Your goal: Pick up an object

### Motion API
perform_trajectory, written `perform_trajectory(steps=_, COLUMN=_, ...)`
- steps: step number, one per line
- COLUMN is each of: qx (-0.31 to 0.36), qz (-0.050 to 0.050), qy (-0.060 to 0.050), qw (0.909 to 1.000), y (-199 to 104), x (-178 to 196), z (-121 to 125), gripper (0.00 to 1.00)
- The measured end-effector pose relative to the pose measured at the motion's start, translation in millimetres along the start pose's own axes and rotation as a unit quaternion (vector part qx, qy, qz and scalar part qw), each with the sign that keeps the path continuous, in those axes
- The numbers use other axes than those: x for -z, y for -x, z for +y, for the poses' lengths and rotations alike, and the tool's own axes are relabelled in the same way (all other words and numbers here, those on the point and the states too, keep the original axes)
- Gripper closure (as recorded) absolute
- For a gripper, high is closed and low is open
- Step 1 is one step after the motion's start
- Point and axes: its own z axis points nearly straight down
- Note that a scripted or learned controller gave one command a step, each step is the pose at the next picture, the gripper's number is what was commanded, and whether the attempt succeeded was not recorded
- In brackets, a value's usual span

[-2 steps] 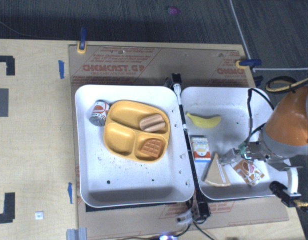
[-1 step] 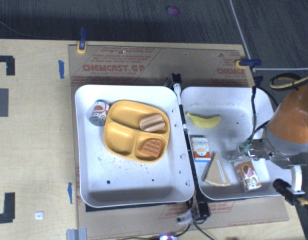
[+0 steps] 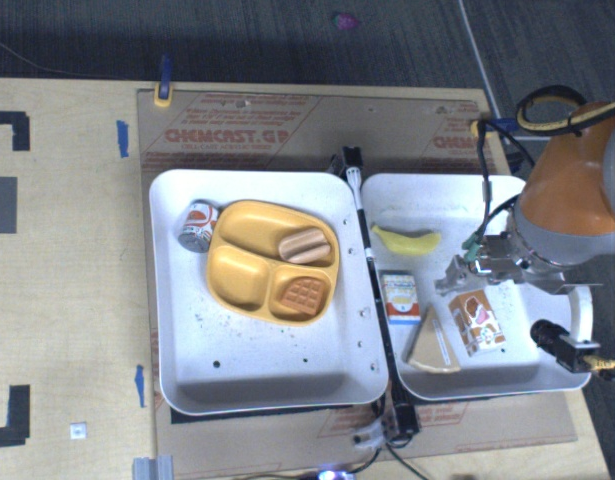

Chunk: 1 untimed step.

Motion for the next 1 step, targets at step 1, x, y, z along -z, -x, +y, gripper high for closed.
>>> perform_trajectory(steps=1, qx=0.0, qz=0.0, qy=0.0, qw=1.0, y=-84.1, x=-0.6, z=55.8, gripper=1.0)
